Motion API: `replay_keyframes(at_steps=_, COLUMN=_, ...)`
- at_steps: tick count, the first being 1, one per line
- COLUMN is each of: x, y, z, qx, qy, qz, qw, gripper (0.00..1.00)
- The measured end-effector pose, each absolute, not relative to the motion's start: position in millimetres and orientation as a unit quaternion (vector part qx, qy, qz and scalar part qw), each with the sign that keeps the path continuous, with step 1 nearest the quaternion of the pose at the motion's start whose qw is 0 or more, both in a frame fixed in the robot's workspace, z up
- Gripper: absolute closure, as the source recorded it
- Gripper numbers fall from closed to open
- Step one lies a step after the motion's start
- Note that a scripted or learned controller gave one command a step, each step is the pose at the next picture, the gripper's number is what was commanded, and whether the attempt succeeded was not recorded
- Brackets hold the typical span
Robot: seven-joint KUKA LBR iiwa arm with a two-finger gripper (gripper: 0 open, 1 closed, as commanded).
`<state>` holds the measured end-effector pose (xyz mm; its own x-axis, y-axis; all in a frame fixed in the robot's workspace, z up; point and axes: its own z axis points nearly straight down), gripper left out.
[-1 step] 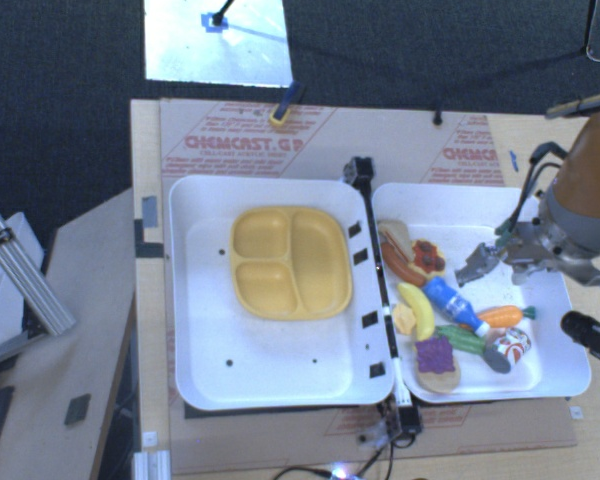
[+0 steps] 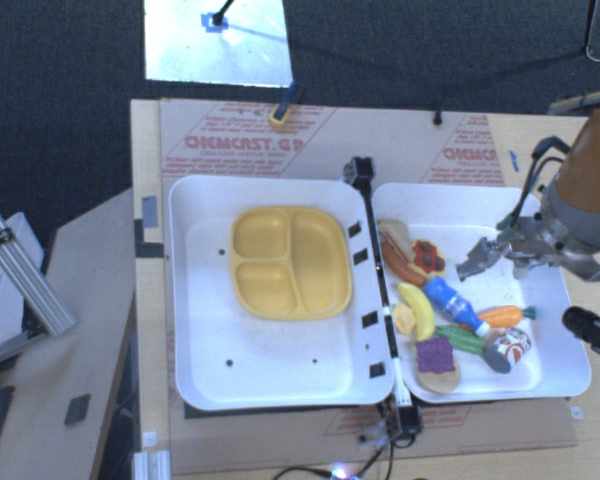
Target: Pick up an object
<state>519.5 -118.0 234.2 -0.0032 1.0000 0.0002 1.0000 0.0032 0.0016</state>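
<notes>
Arm (image 2: 590, 183) enters from the right edge, grey with an orange band above the wrist, its body bulking over the far right side of the right bin (image 2: 555, 373). The wrist bends leftward and slightly down, so that the gripper (image 2: 475, 263) reaches out over the bin's middle, hanging above bare white floor with its dark tips pointing left and down. Whether the tips stand apart or together cannot be told at this size, and nothing shows between them.

The toys lie in a loose heap along the left and near part of that bin. A hot dog (image 2: 398, 253) sits closest to the divider, with a small red and dark piece (image 2: 427, 257) just beside it. Below these lies a banana (image 2: 416, 310), and touching its right side a blue bottle (image 2: 452, 303) runs slantwise. An orange carrot (image 2: 502, 317) lies to the right of the bottle, a green vegetable (image 2: 462, 338) beneath it, and a red and white item (image 2: 510, 346) near the bin's near right. A purple piece on a tan base (image 2: 437, 360) rests at the near left corner. The gripper is apart from all of them, nearest to the blue bottle and carrot.

The left bin (image 2: 195, 298) holds a yellow divided plate (image 2: 289, 262), flat, near its centre.
</notes>
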Motion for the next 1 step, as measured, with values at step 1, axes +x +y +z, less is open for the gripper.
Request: replay_keyframes(at_steps=1, x=525.1, y=-112.0, z=174.9, qx=0.706, qy=0.708, qz=-0.0008, qw=-0.002, gripper=0.0)
